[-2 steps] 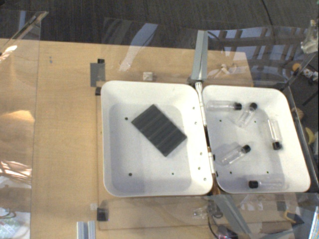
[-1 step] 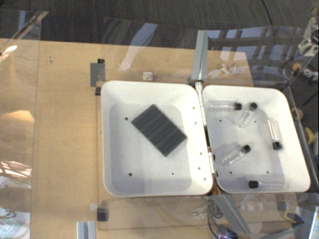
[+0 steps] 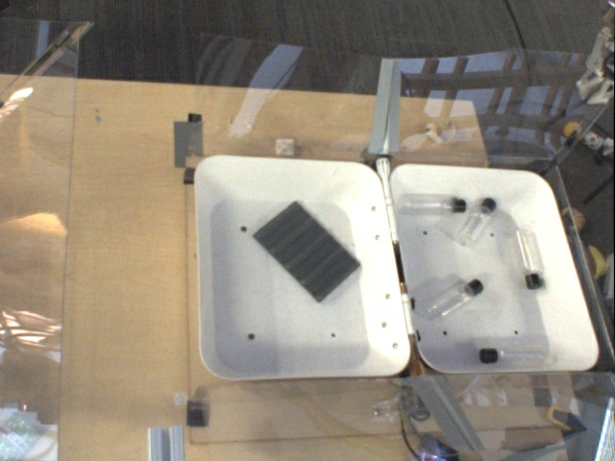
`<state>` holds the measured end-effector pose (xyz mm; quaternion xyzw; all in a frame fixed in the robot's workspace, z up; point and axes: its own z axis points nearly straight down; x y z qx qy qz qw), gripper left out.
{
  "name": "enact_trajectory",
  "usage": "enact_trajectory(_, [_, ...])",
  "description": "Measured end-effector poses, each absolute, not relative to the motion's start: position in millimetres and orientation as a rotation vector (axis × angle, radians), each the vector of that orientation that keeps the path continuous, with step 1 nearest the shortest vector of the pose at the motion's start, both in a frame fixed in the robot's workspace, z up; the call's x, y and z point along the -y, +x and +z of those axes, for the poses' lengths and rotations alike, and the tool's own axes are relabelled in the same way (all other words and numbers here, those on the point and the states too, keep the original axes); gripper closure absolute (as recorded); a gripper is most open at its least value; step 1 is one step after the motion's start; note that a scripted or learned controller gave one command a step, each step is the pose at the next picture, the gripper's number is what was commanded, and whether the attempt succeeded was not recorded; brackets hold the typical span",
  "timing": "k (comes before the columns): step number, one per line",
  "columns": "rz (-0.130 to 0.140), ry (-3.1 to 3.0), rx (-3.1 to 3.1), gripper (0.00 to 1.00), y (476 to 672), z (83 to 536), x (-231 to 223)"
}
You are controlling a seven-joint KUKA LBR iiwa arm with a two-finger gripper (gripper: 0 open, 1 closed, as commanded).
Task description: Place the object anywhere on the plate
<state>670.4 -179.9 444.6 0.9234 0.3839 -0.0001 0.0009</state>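
A dark grey ribbed rectangular plate [image 3: 307, 251] lies flat and turned at an angle in the left white bin [image 3: 221, 344], a little above its middle. Several clear plastic vials with black caps lie on their sides in the right white bin [image 3: 567, 286]. One vial [image 3: 430, 203] is at the upper left and another [image 3: 473, 225] lies beside it. A third vial [image 3: 527, 251] rests near the right wall. A fourth vial [image 3: 450, 299] is near the bin's middle, and one more vial [image 3: 514, 356] lies along the front wall.
A metal divider bar [image 3: 386, 113] runs from the back of the bench down to the seam between the bins. Small dark brackets [image 3: 188, 142] [image 3: 197, 413] stand at the left bin's outer corners. Clear panels and cabling crowd the far right [image 3: 591, 84].
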Motion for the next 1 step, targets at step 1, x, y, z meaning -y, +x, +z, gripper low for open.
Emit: enact_trajectory(1, [-0.002,2.893,-1.220,1.00,671.6,454.4,176.8])
